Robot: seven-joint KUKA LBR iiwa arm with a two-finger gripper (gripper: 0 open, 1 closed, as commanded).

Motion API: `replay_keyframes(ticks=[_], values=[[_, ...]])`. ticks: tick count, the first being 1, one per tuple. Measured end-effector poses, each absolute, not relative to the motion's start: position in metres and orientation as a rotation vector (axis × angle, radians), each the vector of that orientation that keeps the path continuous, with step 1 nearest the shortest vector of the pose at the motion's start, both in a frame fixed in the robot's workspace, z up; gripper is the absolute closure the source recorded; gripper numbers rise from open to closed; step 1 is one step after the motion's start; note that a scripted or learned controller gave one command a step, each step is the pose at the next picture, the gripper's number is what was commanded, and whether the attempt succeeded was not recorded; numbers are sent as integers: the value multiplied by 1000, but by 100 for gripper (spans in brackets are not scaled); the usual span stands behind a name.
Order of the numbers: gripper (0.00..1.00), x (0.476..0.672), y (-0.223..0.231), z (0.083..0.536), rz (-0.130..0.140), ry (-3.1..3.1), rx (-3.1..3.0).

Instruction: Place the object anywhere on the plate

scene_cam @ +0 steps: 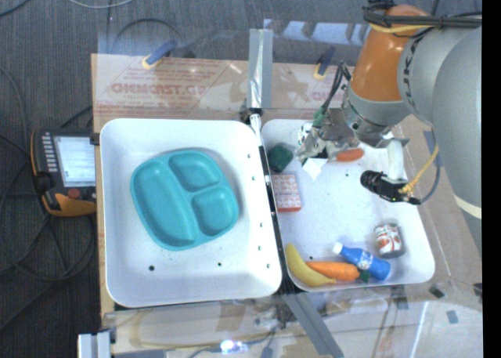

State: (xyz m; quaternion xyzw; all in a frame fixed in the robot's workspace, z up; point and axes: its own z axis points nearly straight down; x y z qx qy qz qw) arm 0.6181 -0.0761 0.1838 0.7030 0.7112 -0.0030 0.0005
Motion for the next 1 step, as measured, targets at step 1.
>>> replay_keyframes(ticks=[1], values=[[100, 620, -123, 99, -1, 2311, 2126]])
